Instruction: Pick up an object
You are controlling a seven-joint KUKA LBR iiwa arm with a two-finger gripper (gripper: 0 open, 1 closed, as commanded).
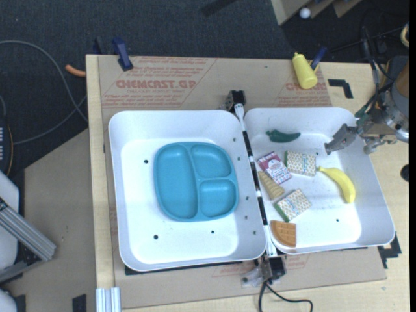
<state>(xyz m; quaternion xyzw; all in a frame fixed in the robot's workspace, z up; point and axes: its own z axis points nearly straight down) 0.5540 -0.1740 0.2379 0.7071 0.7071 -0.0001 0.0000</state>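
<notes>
In the camera view we see the gripper (354, 137) hovering over the far right part of the right bin (377, 223), its fingers spread apart with nothing between them. The banana (340, 181) lies near it at about seven o'clock, long axis running ten to four, apart from the packets (286, 177) on its left.

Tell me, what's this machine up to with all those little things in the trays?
A robot arm reaches in from the right, and its gripper hangs over the right bin's upper right part with nothing between its fingers. That bin holds toy food: a banana, a green pepper, a few small packets and a waffle. The left bin holds a blue divided plate. Nothing has been picked up yet.
</notes>
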